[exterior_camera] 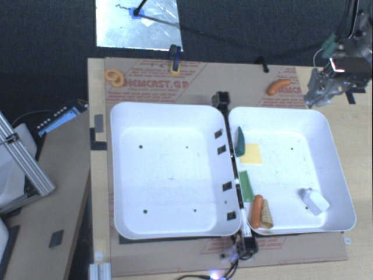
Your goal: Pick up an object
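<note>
Currently the end effector (319,94) hovers beyond the right bin's (332,139) far right corner, its opening impossible to tell. Pickable items crowd that bin's left wall: teal piece (239,142), yellow square (252,154), carrot (256,212).

- A sausage-shaped orange toy (278,87) lies on the counter (192,77) beyond the right bin.
- A tan ring (114,77) sits near the counter's far left corner.
- A yellow-and-blue clamp (175,60) grips the far edge.
- A shiny foil sheet (139,16) lies on the dark floor.

claw (319,95) hangs beyond the right bin's (335,147) far corner.
</note>
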Controlling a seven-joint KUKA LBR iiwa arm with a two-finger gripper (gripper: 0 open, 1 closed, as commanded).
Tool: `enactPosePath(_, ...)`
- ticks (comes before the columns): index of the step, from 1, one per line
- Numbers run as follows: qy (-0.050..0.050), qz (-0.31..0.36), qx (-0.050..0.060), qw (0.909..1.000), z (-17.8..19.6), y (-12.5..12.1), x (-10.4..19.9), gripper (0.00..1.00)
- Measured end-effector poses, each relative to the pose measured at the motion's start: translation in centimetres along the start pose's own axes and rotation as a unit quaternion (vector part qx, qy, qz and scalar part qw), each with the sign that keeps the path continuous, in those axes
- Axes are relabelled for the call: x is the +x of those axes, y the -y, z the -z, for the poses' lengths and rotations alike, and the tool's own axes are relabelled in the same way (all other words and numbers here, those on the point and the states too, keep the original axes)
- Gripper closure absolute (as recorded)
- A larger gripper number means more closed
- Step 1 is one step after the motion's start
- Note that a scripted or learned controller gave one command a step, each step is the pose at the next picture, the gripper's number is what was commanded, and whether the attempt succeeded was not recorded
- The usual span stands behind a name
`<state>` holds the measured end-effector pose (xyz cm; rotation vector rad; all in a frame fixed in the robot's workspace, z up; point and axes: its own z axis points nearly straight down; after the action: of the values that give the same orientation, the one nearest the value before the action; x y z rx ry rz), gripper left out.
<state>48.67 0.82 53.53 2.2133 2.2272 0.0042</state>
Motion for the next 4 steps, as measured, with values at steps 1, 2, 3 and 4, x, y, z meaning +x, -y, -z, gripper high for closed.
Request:
enactPosePath(1,0.000,0.000,0.000,1.0000,0.0,0.0,2.6,1.00)
enactPosePath(2,0.000,0.000,0.000,1.0000,0.0,0.0,5.6,1.00)
enactPosePath(3,0.000,-0.001,0.000,1.0000,0.0,0.0,5.5,0.00)
enactPosePath(4,0.000,0.000,-0.001,1.0000,1.1,-0.1,5.5,1.00)
